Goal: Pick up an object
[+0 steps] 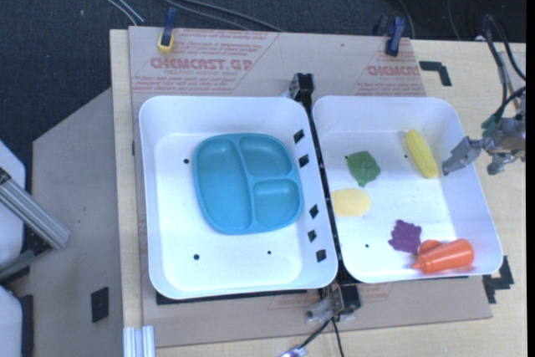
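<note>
Right bin (468,205): corn (421,152), green leaf (363,168), lemon (350,201), purple piece (405,237), carrot (445,256) (lower right corner) | left bin (155,180): blue tray (247,181) | gripper (489,153) at right edge, jaws apart, holding nothing.

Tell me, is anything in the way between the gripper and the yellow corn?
Nothing visible is. The gripper sits at the right bin's rim, and the yellow toy corn cob lies just inside on bare white floor. The green leafy toy lies beyond the corn.

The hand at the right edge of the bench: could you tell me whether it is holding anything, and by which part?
Nothing is held. The hand hovers at the right bin's outer rim, with no object between its fingers; the corn cob lies apart from it.
</note>
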`<state>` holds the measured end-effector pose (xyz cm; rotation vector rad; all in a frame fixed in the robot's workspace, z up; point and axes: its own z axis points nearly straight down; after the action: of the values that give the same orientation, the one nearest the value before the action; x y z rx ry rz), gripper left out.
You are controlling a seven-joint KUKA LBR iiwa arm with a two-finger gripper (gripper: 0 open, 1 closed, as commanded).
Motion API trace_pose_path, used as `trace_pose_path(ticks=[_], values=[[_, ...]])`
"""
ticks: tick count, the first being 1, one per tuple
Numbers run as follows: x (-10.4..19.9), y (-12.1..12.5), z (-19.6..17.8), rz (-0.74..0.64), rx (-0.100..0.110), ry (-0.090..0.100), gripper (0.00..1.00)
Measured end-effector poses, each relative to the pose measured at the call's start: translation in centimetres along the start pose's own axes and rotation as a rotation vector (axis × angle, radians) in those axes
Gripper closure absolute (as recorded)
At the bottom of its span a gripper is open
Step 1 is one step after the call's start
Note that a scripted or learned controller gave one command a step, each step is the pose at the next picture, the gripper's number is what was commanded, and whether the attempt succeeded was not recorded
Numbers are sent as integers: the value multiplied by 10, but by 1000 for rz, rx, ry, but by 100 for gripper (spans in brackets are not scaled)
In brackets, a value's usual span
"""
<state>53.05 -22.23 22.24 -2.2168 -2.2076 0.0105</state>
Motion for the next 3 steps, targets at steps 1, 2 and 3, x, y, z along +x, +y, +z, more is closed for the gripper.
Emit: trace_pose_path(ticks=[1, 2, 3], values=[[1, 3, -7, -5, -13, -4, 0], [11, 7, 43, -5, -8, -1, 0], [13, 4, 86, -4, -9, -2, 0]])
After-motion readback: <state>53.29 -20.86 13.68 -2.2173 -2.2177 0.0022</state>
